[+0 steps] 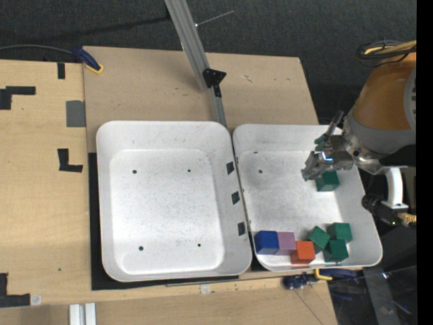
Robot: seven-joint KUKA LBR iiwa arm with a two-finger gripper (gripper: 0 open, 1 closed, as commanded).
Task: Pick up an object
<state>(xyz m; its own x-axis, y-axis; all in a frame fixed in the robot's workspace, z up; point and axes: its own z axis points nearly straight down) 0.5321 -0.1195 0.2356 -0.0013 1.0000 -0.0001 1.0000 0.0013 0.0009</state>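
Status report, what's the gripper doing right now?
Gripper low over right bin, at lone green block. Grasp unconfirmed. Other blocks clustered at near edge, out of the way.

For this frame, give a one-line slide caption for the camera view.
Gripper poised over a green block in the right bin, with more colored blocks clustered along its near edge.

One camera hangs fixed above the worktop (169, 87), looking down at a slant from a middling height. Both white bins fall inside its frame: the left bin (166, 131) near the middle, the right bin (277, 133) toward the right side. The far edge of the worktop and dark floor lie along the top. The arm (385, 107) enters from the right.
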